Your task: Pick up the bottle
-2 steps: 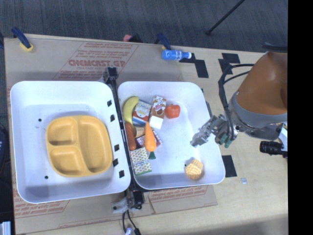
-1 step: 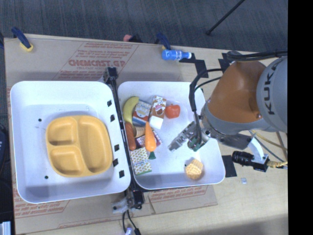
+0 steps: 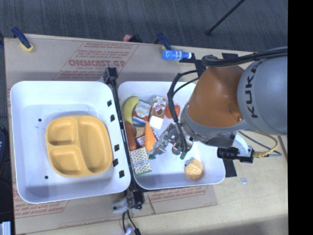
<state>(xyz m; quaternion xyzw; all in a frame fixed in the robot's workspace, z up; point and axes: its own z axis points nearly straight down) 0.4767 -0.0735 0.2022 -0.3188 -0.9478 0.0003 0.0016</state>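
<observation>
Camera view: bottle [image 3: 150,140] indistinct amid clutter.

my arm [image 3: 254,97] is grey, with an orange band [image 3: 215,99] above the wrist and black lettering on the grey. both bins [image 3: 29,146] are white. the divided tray [image 3: 78,145] in the left one is yellow. in the right bin [image 3: 168,180] i see a yellow banana [image 3: 129,108], a yellow corn cob [image 3: 193,169], an orange carrot [image 3: 149,136] and a green-and-white patterned packet [image 3: 140,161]. the bench [image 3: 73,58] is tan cardboard with red print.
</observation>
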